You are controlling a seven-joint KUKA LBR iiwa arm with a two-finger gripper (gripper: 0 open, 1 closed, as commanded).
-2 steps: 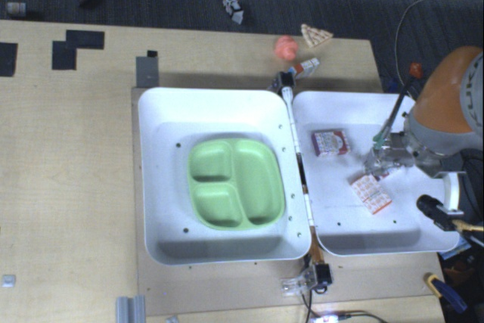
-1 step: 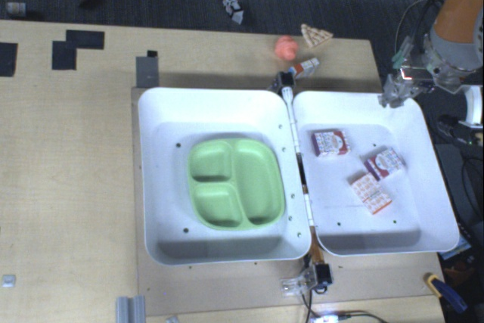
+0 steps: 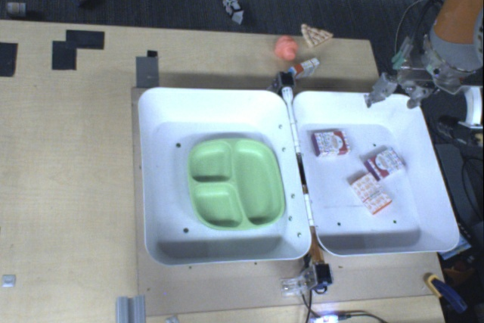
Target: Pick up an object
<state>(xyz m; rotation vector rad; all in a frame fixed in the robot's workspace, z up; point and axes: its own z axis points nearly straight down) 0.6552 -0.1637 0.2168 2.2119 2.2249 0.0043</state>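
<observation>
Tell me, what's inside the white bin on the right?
The right bin holds three small red-and-white packets: one near the divider, one further right, one nearest the camera. All lie apart on its floor. What lies beneath them is covered.

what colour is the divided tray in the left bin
Light green tray, seen in the camera view.

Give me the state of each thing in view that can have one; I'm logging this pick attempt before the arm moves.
Green three-compartment plastic tray: lying flat in the left white bin.
Three small red-and-white printed packets: lying flat, apart, in the right white bin.
Two-finger gripper: above the right bin's far corner, nothing visibly between the jaws.
</observation>
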